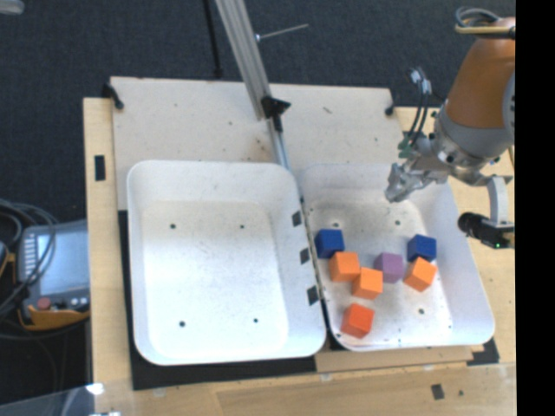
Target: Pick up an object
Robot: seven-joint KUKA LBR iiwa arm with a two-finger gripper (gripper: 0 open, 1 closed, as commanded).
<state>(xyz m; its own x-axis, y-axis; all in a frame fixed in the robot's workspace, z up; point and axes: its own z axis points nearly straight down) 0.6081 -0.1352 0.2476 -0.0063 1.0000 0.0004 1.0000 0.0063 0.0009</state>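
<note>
Several small cubes lie in the right bin (pixel 464 306): a blue cube (pixel 329 242), an orange cube (pixel 346 265), another orange cube (pixel 368 282), a purple cube (pixel 390 267), a second blue cube (pixel 422 248), an orange cube (pixel 421 274) and a red-orange cube (pixel 358 320). My gripper (pixel 397 188) hangs over the far end of the right bin, above and behind the cubes, touching none of them. Nothing shows between its fingers.
The left bin (pixel 217 258) sits beside the right one, sharing a middle rim. A slanted metal pole (pixel 251 68) rises from the bench behind the bins. A grey device with cables (pixel 48 267) sits off the bench at the left.
</note>
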